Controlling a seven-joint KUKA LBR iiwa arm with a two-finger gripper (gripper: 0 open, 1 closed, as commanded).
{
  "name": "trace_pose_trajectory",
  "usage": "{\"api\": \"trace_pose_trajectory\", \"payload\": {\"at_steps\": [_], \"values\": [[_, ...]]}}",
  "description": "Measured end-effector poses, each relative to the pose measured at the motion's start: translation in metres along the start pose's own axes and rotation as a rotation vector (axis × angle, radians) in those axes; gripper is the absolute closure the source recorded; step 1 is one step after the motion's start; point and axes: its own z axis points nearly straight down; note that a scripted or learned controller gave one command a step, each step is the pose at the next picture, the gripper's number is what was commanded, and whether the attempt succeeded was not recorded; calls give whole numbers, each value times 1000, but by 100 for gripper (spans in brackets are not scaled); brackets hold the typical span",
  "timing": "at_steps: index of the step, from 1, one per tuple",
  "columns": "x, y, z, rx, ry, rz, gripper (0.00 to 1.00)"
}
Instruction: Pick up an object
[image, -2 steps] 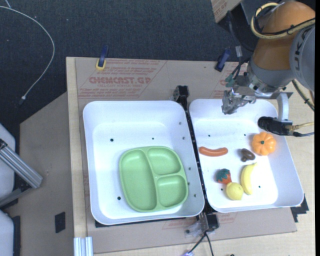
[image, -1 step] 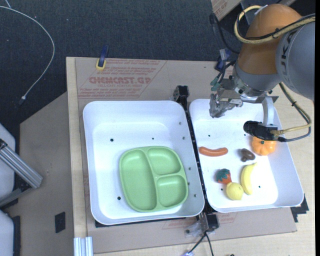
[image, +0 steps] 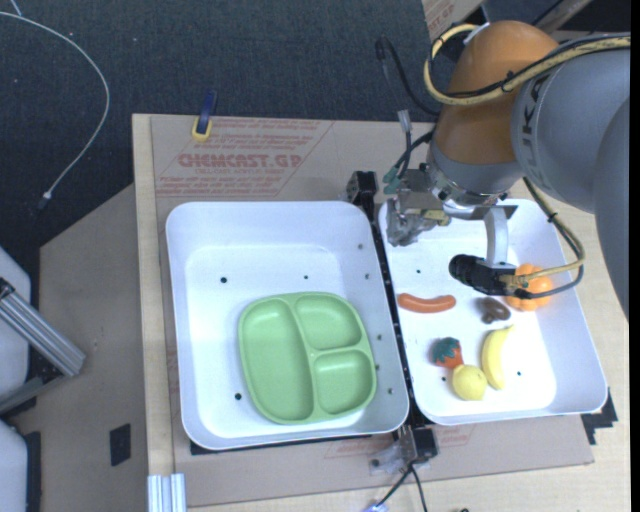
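Green three-compartment plate (image: 305, 357) lying flat in left white bin (image: 200, 250), bin on brown cardboard sheet (image: 250, 150) with red print, yellow clip (image: 203, 126) on cardboard's far edge, thin white cable (image: 105, 90) across dark carpet (image: 300, 50), metal rail (image: 35, 325) far left.

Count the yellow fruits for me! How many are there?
2. The banana lies near the front of the right bin, and the lemon sits close beside it. The arm may hide more.

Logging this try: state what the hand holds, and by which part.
Nothing seen in the hand; the sausage and banana lie in the right bin.
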Motion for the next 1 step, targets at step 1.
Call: {"api": "trace_pose_trajectory", "payload": {"at_steps": [1], "values": [[46, -19, -5, 0, 0, -1, 100]]}}
